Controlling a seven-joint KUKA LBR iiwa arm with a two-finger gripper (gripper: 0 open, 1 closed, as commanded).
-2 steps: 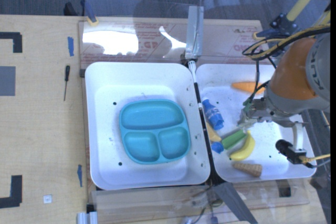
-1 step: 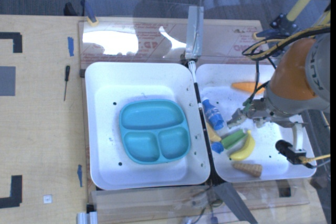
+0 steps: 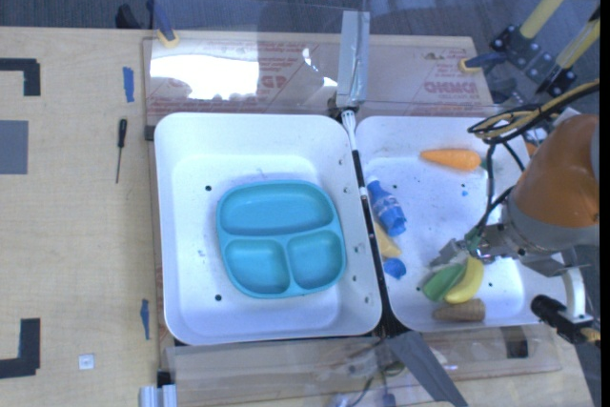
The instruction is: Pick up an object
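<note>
The right bin (image 3: 496, 138) holds several small items. An orange carrot (image 3: 450, 159) lies near its back. A blue bottle (image 3: 386, 207) lies along the left wall, with a yellow piece (image 3: 386, 246) and a small blue piece (image 3: 394, 269) below it. Toward the front are a green vegetable (image 3: 441, 282), a yellow banana (image 3: 468, 280) and a brown cylinder (image 3: 459, 310). My gripper (image 3: 464, 253) hangs low just above the green vegetable and the banana, reaching in from the right. Nothing shows lifted off the bin floor.
The left bin (image 3: 181, 167) carries a teal divided plate (image 3: 281, 236). A clear upright panel (image 3: 353, 57) stands behind the bins. The arm's orange band (image 3: 564, 181) and black cables (image 3: 505, 124) hang over the right bin's right side.
</note>
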